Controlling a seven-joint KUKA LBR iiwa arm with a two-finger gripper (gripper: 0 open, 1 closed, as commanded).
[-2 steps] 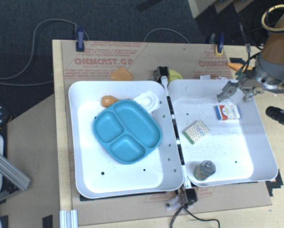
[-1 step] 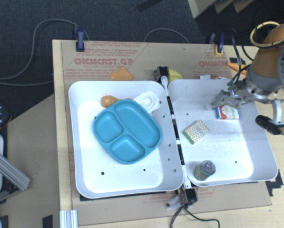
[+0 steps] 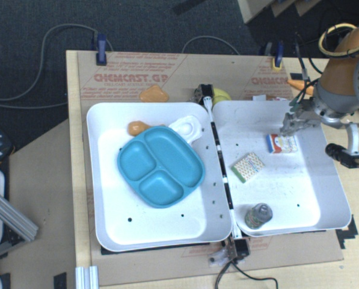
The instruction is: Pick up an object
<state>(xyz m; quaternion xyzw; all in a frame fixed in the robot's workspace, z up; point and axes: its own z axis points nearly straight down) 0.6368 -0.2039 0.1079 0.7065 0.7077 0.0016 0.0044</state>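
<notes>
Gripper (image 3: 291, 125) at right bin's (image 3: 323, 221) upper right, directly above small red-and-white packet (image 3: 282, 143); finger spread not discernible, contact uncertain. Patterned sponge (image 3: 248, 167) lower left; bare floor toward lower right rim.

Both bins, left (image 3: 107, 179) and right (image 3: 311, 185), look like smooth white plastic with a slight sheen. The blue divided tray (image 3: 161, 166) reads as matt plastic. My gripper (image 3: 292, 124) appears bare grey metal. The bench board (image 3: 167, 71) looks like matt printed cardboard.
</notes>
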